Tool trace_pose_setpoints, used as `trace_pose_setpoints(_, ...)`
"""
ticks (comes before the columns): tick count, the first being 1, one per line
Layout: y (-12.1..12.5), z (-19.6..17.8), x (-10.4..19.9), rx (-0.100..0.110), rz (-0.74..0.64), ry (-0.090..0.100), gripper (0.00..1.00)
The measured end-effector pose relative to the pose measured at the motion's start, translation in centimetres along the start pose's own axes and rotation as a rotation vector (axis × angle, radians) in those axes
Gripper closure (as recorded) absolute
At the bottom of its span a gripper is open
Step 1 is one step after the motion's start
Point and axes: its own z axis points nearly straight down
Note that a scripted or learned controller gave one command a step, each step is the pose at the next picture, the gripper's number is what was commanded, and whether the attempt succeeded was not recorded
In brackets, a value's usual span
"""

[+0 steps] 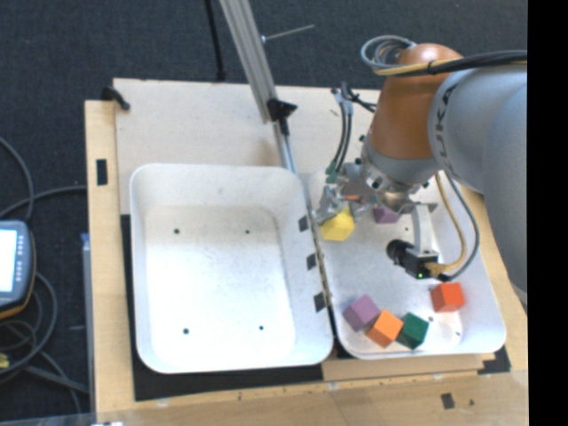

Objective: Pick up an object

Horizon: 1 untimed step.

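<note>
- Bench: pale board, bearing both white bins side by side.
- Left bin: bare white floor with a few dark specks, sitting left of the right bin, rims touching along the middle.
- Right bin: landmark for all that follows; shallow, white, holding every small object.
- Arm: grey with orange band, reaching in from the right, hanging over the right bin's upper half.
- Gripper: low at the right bin's upper left, close to its left rim; fingers appear closed on the yellow object, though the contact is partly hidden.
- Yellow object: at the right bin's upper left, just under the fingers.
- Purple block, orange block, green block: in a touching row along the right bin's lower edge.
- Red-orange block: apart, toward the right bin's lower right.
- Small purple piece: right bin's upper middle, partly hidden by the wrist.
</note>
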Motion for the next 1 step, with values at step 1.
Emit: trace_pose_setpoints(1, -3.89, 1.27, 7.89, 0.002, -0.002, 0.001, 1.0)
